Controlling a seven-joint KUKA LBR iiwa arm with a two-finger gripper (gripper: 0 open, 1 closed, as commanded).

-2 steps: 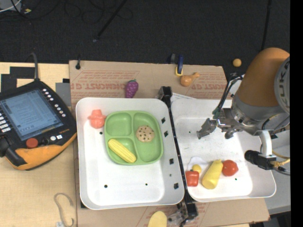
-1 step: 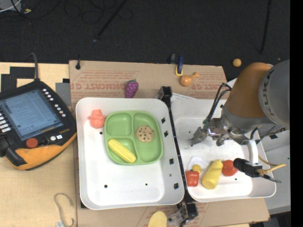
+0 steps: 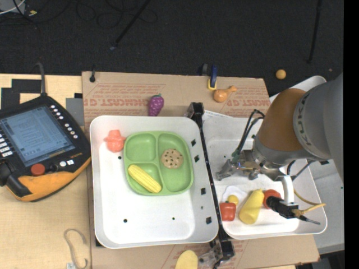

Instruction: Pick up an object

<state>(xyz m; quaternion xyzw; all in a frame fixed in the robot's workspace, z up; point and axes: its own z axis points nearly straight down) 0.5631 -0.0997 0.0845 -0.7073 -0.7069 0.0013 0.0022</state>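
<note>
Arm [image 3: 297, 129] set over right bin [image 3: 317, 202], nothing seen gripped

Highest above the worktop [image 3: 33, 228], and so nearest the lens, the arm is bent down into the right bin, presumably so that a toy there can be reached. The jaws are seen low by that bin's left wall; whether they are spread or pressed together cannot be told, and nothing is seen pinched. The left bin [image 3: 146, 220] is taken up by a green plate [image 3: 152, 149], on which a corn cob [image 3: 145, 179] and a cookie [image 3: 171, 158] are kept in separate compartments. A pink toy [image 3: 114, 141] is lodged just beside the plate. Likely targets are gathered in the right bin's front, near the jaws but apart from them: a yellow toy [image 3: 251, 207], then a smaller red toy [image 3: 228, 211]. The pick is judged not yet made.
</note>
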